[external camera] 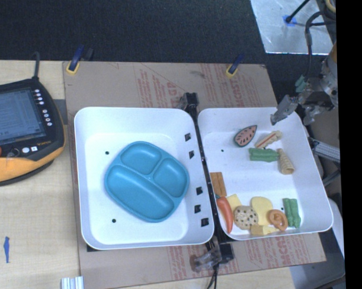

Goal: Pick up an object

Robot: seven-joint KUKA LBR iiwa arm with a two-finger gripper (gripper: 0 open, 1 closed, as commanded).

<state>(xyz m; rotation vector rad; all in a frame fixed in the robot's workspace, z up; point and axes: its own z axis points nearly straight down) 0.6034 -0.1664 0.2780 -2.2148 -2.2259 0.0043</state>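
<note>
The right bin [301, 184] holds several toy foods. A reddish slice [246, 135], a tan stick [268, 139], a green piece [264, 155] and a beige cone [285, 161] lie in its far half. Along its near edge are a red pepper [225, 213], a cookie [246, 217], yellow pieces [261, 205], a pretzel [277, 220] and a green block [292, 212]. A brown cracker [217, 184] lies by the left wall. My gripper [283, 111] hangs over the bin's far right corner, above and to the right of the reddish slice, with nothing seen in it.
A blue divided plate [146, 180] lies in the left bin [88, 132]. A teach pendant [20, 132] rests on the bench at far left. Yellow and blue clamps [74, 60] [234, 67] pin the cardboard sheet behind the bins. Cables and arm hardware crowd the right edge.
</note>
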